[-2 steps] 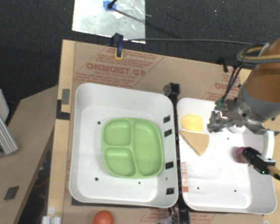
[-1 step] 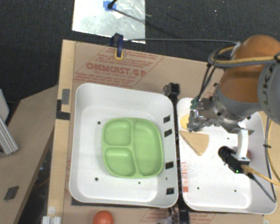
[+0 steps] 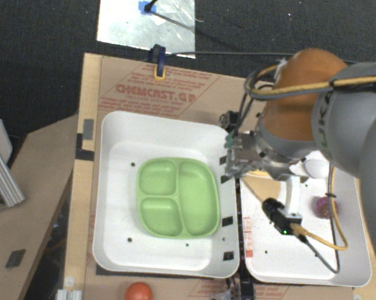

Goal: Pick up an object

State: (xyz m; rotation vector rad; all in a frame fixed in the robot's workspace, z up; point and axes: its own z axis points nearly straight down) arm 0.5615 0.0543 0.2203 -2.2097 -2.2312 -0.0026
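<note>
A green divided plate (image 3: 177, 197) lies flat in the middle of the left bin (image 3: 114, 171). In the right bin (image 3: 337, 266), a small purple object (image 3: 322, 206) rests near the far right and a white rounded object (image 3: 315, 167) lies just behind it, partly hidden by the arm. My gripper (image 3: 232, 159) hangs low over the back of the wall between the two bins, just past the plate's far right corner. I see nothing held in it.
The grey arm with its orange band (image 3: 304, 92) covers the back of the right bin. A black module with a green light (image 3: 281, 218) and a yellow cable (image 3: 320, 240) hang over that bin. An orange ball (image 3: 138, 296) sits on the bench in front of the left bin.
</note>
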